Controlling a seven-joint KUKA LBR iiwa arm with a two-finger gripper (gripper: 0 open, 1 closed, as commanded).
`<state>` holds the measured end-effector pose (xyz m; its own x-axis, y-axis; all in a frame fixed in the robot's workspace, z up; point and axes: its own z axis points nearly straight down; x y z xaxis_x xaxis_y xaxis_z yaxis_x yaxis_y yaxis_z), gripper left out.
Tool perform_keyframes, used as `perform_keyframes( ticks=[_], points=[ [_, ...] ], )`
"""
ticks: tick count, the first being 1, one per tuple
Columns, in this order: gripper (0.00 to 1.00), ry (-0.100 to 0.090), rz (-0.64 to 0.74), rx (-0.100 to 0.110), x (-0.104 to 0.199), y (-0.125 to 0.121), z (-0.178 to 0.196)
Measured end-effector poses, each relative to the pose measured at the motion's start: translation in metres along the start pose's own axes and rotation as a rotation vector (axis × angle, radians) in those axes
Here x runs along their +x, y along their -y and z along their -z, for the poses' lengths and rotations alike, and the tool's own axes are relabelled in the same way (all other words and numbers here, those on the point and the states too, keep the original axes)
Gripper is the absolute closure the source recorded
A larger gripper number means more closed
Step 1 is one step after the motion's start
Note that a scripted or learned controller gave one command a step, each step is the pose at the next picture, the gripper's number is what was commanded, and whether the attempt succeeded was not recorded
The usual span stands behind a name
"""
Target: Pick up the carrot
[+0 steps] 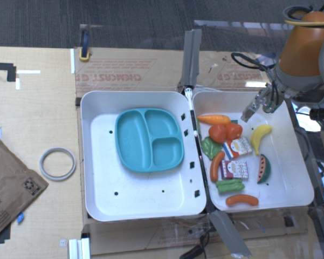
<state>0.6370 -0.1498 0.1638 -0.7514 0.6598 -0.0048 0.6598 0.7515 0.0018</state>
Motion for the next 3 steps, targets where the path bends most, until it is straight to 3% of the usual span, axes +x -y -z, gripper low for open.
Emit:
perform_keyframes(
  ticks=[1, 2, 3],
  points=[
    [0.00, 0.000, 0.000, 0.000, 0.000, 0.000, 0.000],
    [0.00, -0.004, -0.307, 0.003, 0.069, -0.054, 0.028],
    [0.00, -0.004, -0.297, 0.004, 0.048, -0.017, -0.054]
  ],
)
